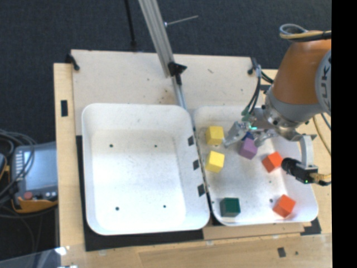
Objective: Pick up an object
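Camera view shows the tool [244,134], grip state unclear, above a tilted purple block [248,148] in the right bin [262,219] on the wooden table [66,149] over dark carpet [33,27].

No text, label or number can be read anywhere

You have two bins side by side on the tabletop [64,149]. Right bin [234,219] holds six blocks: two at its left wall, one front-left, three toward the right. Left bin [139,166] sits alongside.
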`<state>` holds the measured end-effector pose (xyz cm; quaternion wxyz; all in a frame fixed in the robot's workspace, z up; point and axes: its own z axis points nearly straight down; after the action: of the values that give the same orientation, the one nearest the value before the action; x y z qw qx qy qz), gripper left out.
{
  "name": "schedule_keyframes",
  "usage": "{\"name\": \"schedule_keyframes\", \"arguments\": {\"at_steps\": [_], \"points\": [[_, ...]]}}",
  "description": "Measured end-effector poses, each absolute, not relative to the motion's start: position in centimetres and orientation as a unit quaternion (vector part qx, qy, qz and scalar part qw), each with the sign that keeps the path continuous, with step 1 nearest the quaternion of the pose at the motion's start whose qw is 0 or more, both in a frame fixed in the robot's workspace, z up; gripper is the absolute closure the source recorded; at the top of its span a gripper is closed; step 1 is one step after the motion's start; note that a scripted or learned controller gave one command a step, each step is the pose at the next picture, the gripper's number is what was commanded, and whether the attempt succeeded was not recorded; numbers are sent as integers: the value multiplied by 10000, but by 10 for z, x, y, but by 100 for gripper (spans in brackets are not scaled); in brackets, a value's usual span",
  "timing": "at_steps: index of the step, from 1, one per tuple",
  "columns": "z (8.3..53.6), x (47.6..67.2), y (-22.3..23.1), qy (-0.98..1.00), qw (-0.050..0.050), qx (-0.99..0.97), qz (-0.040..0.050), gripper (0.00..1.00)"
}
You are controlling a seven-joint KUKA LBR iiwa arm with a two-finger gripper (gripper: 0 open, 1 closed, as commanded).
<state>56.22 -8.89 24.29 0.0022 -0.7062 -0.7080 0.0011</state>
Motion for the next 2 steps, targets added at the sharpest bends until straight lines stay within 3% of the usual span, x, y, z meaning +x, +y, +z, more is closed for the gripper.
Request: {"name": "schedule_keyframes", "arguments": {"at_steps": [1,2], "points": [[245,563,-89,-7073,0,-7069,-9,0],[200,567,-97,-7061,6,-7081,22,0]]}}
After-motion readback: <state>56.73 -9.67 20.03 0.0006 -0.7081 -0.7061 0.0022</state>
